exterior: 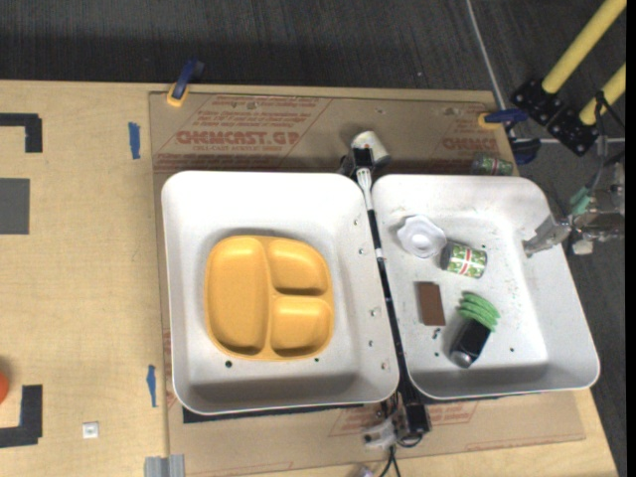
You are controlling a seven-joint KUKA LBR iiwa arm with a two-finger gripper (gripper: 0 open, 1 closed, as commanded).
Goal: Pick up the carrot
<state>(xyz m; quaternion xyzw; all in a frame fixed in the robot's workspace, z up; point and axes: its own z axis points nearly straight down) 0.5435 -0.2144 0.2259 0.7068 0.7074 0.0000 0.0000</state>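
In the right bin (pixel 556 366), near its front, lies an item with a green leafy tuft (pixel 479 308) joined to a dark body (pixel 467 342); whether it is the carrot is unclear. My gripper (pixel 562 231) hangs over the bin's right rim, well to the right of and above that item, touching nothing I can make out. Its metal parts are small and partly cut off by the view's edge.
The right bin also holds a white cup-like piece (pixel 421 236), a green and white can (pixel 464 259) and a brown flat block (pixel 430 303). A yellow divided plate (pixel 268 294) sits in the left bin (pixel 189 217). An orange object (pixel 3 389) shows at the bench's far left edge.
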